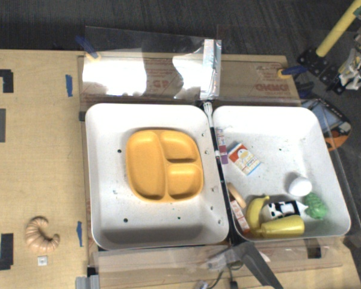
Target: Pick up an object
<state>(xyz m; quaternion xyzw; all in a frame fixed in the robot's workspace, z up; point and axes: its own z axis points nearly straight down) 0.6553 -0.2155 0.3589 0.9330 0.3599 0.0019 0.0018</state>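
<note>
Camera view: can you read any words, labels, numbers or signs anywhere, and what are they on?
None can be read for sure.
Red print on the cardboard strip behind the right bin: seems upside down, too blurred.
Red print behind the plastic sheet: blurred.
Small carton with red and blue picture: lettering too small.
Black and white item: no text legible.

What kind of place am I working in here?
Probably a robotics lab bench: two white bins taped to cardboard, toy items like a yellow divided plate and banana, clamps nearby.
</note>
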